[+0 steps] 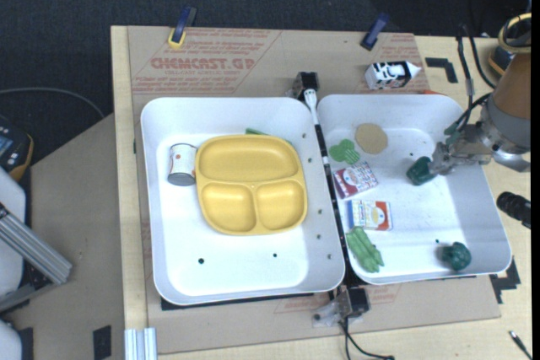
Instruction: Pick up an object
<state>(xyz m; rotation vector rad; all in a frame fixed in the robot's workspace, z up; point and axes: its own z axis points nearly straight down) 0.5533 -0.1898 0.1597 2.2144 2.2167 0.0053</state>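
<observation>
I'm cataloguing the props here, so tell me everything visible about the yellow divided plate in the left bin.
The yellow plate looks like matte moulded plastic with rounded corners. It has three compartments: one wide at the far side, two smaller at the near side. It lies flat, right side up, in the left bin. A small can sits against its left edge; something green peeks from behind.

- Even, bright overhead light is filling the scene; the white bins point(169, 206) are glaring slightly.
- Shadows are staying soft and short beneath the yellow tray point(250, 183).
- Focus is looking slightly soft throughout.
</observation>
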